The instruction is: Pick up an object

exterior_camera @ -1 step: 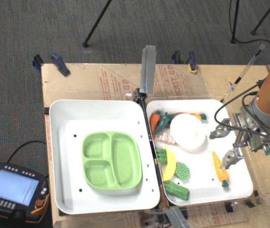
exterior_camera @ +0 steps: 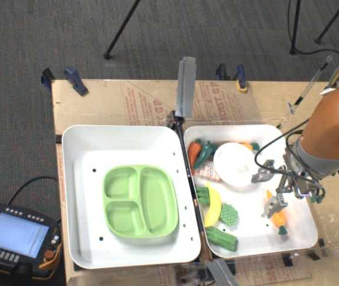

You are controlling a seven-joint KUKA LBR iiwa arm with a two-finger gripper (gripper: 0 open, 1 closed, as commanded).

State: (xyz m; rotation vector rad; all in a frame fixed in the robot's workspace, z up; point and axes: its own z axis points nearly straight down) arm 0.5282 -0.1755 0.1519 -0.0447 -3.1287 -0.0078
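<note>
Pendant glows at the bench's near corner; my gripper hangs low in the right bin, and I cannot tell how the jaws stand.

Just below the jaws lies an orange carrot, the likeliest pick, I judge. Off to the jaws' left sit a white plate, a banana, a green knobbly toy and a cucumber. I'd drop straight down, straddle the carrot across its narrow width, and stay clear of the bin wall. Left bin carries a green tray. Both bins rest on a cardboard-topped bench with clamps, grey carpet and tripod legs beyond.
</note>
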